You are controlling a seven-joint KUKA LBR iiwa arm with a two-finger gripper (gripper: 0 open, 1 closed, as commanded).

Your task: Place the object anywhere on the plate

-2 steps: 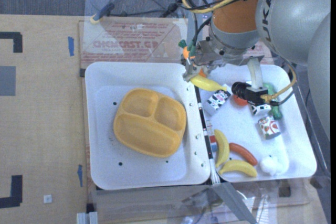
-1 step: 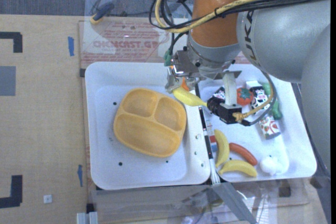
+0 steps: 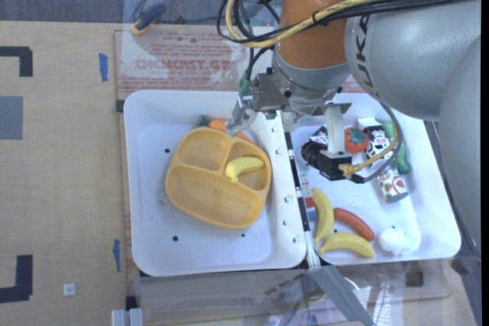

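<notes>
We find the tool [image 3: 246,104] at the far rim of the left bin [image 3: 145,164], hanging beneath the orange band [image 3: 325,4] of the arm [image 3: 428,42]; it is largely masked by the wrist, and we cannot tell its state; just beside it lies a small orange piece [image 3: 218,124] against the far edge of the yellow plate [image 3: 210,198]; a yellow banana [image 3: 244,166] rests in the plate's right compartment; across the divider, the right bin [image 3: 439,229] holds two more bananas [image 3: 336,229], a red sausage [image 3: 354,223], a tomato [image 3: 355,140], a white item [image 3: 395,240] and a small printed carton [image 3: 392,185]; both bins sit on the worktop [image 3: 61,164].
</notes>
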